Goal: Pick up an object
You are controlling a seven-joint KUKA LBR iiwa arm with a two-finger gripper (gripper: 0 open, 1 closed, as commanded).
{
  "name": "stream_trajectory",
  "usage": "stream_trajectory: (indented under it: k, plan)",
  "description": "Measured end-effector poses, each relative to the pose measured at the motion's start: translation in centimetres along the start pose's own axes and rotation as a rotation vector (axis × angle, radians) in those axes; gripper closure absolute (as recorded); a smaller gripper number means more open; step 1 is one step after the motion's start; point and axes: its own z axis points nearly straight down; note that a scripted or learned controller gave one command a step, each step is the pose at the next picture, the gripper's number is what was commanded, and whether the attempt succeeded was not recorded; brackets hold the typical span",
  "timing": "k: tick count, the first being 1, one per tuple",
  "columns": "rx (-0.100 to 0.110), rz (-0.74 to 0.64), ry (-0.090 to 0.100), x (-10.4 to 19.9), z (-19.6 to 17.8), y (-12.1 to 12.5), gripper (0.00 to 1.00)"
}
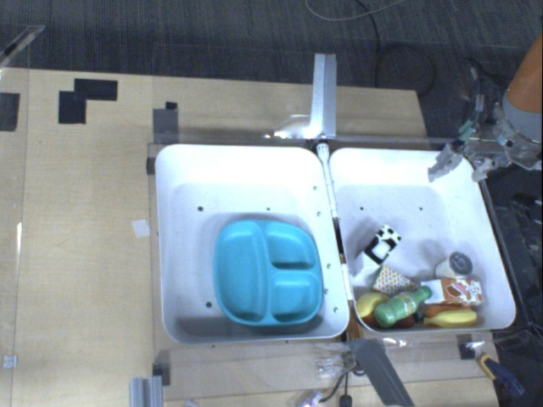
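A black-and-white object (383, 243) lies mid right bin (407, 185), above a heap of toy food (417, 302) at lower right. The claw (462, 161) hangs open and unladen over that bin's upper right rim. A blue tray (268, 271) fills the left bin (229, 172).

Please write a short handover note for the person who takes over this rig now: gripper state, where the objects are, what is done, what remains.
Gripper: above the right bin's far right corner, nothing seen between its fingers.
Objects: heaped at the right bin's near edge, among them a green bottle, a banana and a black-and-white piece. Blue divided tray lies in the left bin.
Done: nothing picked.
Left: descend, grasp one object, lift.
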Motion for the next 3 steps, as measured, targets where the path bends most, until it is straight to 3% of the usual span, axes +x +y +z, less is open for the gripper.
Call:
stream_trajectory:
  k: [1,2,3]
  plan:
    - [0.002,-0.074,0.001,6.2,9.8,-3.2,0.00]
    - [-0.010,-0.086,-0.001,10.3,11.6,-7.4,0.00]
    - [-0.016,-0.134,-0.002,10.5,11.5,-12.4,0.00]
